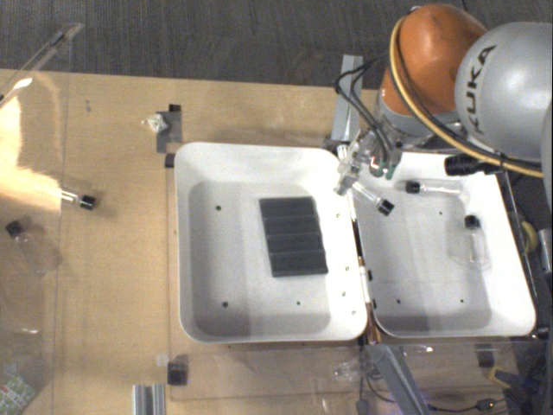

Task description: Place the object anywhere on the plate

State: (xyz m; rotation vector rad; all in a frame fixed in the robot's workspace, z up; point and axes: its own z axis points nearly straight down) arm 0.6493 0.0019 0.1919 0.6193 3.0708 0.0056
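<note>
On the counter [95,318], nearest us, the left bin [184,322] and the right bin [524,322] sit with rims touching, so a carry between them is short. A dark ridged plate [294,236], the target, lies flat near the middle of the left bin with nothing on it. In the right bin a clear vial [475,247] rests by the right wall, and a second vial [434,187] lies nearer the far wall. A third, black-capped vial [377,201], which we take for the object, lies slanted just inside the shared rim. The gripper [356,173] hangs right at its upper end. We cannot tell whether it is open, closed or gripping the vial. Beyond it the arm [510,85] leans in from the right, apparently posed for a pick here.
</note>
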